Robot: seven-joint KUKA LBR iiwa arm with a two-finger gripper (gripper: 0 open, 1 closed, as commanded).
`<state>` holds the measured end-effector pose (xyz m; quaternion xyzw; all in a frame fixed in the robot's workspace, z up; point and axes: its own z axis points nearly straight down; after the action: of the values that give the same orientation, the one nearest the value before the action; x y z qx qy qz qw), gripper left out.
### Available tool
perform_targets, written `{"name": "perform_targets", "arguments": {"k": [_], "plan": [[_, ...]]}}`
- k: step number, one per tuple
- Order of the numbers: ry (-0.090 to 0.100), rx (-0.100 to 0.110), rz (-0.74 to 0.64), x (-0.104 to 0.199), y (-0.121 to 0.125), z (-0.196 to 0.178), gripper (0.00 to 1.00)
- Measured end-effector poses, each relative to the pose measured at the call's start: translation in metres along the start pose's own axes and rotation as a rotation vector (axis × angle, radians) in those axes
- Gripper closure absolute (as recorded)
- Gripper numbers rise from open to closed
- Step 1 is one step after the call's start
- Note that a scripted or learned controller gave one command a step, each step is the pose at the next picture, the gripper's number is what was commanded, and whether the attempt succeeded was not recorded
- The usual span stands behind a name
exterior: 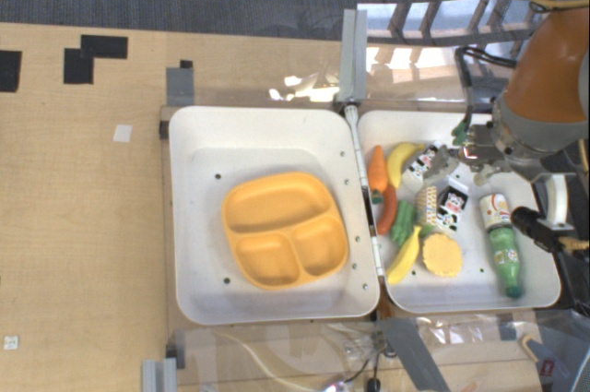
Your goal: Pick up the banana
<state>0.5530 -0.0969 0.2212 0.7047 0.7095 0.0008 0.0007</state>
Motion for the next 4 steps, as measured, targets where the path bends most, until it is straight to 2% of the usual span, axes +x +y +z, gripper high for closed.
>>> {"name": "perform_targets", "arguments": {"k": [1, 2, 3, 4], "plan": [[-0.001, -0.001, -0.144, -0.012, 0.079, 0.085, 0.00], [-0.007, -0.036, -0.173, -0.026, 0.107, 0.117, 0.00], [-0.003, -0.010, -0.233, 0.005, 0.107, 0.132, 0.00], [0.005, 0.004, -0.303, -0.008, 0.116, 0.133, 0.00]]}}
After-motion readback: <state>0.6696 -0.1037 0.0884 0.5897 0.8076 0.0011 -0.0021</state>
